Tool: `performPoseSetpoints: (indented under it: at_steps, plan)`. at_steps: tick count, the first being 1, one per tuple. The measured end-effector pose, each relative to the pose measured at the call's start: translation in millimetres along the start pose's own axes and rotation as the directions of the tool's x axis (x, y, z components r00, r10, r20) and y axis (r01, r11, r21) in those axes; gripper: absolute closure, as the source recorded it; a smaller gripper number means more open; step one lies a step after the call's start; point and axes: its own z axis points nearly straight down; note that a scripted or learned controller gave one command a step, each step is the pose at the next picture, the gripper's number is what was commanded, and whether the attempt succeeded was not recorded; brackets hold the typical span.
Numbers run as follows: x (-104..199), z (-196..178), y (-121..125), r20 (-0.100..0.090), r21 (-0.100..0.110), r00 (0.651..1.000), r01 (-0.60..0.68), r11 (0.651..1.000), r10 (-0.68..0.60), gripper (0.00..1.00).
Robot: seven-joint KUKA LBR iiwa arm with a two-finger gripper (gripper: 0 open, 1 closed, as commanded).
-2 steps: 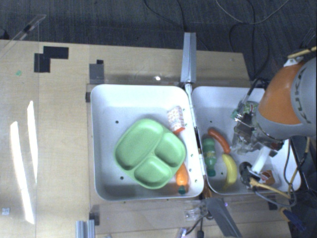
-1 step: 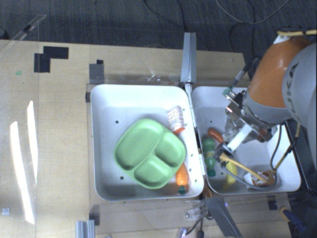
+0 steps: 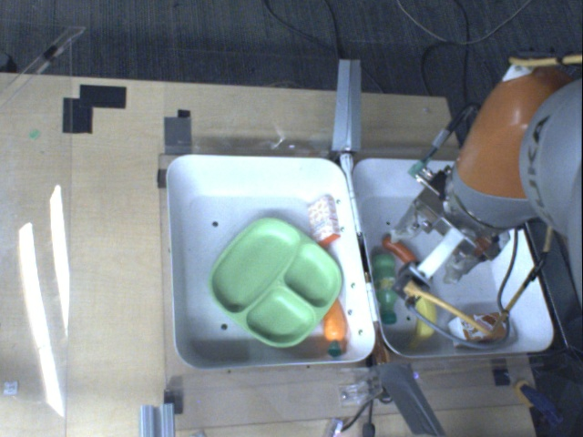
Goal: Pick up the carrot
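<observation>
Carrot (image 3: pixel 335 322) lies in the left bin (image 3: pixel 187 244), at its near right corner beside the green plate (image 3: pixel 273 280), while the claw (image 3: pixel 412 276) hovers over the right bin (image 3: pixel 537 330), its opening impossible to tell.

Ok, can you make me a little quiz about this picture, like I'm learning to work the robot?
1. True or false: the carrot lies in the left bin.
2. What colour is the divided plate? A) red B) green C) blue
3. Fill in: the gripper is over the ____ bin.

Key: 1 true. 2 B. 3 right; it is above the right bin, among a few small items, and the carrot rests beside the plate's lower right edge.
</observation>
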Motion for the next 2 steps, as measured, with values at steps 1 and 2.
performPoseSetpoints:
  at_steps: [1, 2]
  plan:
    - [28, -64, -28, -0.001, -0.002, 0.929, 0.371, 0.929, -0.371, 0.00]
    - [29, -50, -27, -0.001, 0.000, 0.838, 0.546, 0.838, -0.546, 0.00]
